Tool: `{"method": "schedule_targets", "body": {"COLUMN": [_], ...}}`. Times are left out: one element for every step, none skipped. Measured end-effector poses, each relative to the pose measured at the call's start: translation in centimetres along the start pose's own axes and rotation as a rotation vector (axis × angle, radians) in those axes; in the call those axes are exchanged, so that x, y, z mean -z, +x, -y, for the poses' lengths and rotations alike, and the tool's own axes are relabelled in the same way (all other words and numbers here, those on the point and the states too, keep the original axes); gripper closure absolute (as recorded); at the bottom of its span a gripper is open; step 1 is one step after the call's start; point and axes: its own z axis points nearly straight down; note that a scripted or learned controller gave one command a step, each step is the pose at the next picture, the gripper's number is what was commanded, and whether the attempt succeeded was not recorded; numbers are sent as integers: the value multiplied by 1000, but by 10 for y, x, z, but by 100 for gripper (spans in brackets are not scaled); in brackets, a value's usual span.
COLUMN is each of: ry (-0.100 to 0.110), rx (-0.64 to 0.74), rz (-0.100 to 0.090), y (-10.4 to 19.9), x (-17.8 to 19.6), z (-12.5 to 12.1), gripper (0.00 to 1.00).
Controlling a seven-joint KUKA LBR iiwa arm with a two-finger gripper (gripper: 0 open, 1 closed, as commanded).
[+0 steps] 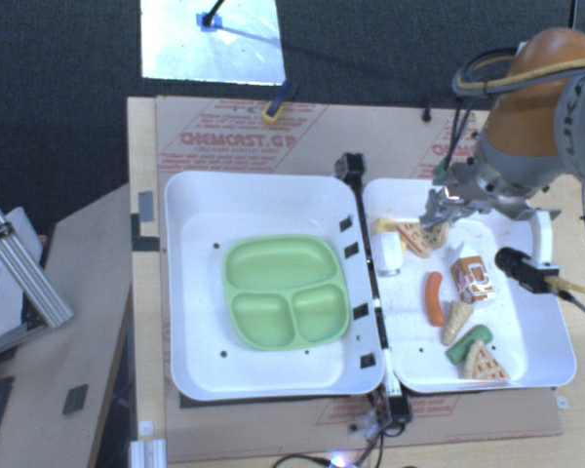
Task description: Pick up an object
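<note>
The right bin [541, 344] holds several toy foods: a pizza slice [412, 237], a white block [389, 253], an orange sausage [435, 298], a small orange-and-white carton [473, 278], a cream cone [457, 322], a green piece [468, 345] and a waffle wedge [486, 364]. My gripper [437, 213] hangs over the bin's upper part, just right of the pizza slice and very close to it. Nothing shows between its fingers.
The left bin [190, 291] contains a green three-compartment tray [283, 292]. A black divider runs between the two bins. The arm's grey body and orange band cover the upper right corner of the right bin.
</note>
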Motion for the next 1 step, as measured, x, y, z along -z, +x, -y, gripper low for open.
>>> {"method": "schedule_targets", "body": {"ry": [0], "rx": [3], "rz": [0], "y": [8], "x": [-9], "z": [-3], "gripper": [100]}}
